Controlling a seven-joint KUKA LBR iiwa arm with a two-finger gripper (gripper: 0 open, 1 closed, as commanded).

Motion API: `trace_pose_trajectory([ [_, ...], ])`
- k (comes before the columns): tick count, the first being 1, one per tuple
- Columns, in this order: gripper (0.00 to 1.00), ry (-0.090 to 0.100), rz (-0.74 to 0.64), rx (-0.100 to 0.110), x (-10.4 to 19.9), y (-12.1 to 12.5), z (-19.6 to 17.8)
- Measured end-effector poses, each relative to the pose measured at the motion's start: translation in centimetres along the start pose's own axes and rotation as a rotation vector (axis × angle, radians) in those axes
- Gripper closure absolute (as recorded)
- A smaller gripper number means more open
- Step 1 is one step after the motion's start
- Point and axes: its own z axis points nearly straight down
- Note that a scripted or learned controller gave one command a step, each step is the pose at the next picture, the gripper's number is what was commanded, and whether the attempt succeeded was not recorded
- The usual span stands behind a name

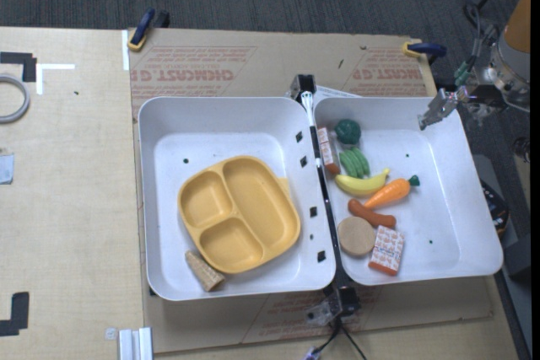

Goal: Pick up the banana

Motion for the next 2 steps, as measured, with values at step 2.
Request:
trace_pose_trajectory([
  [2,0.00,0.001,0.420,0.002,8.6,-3.7,11.5],
])
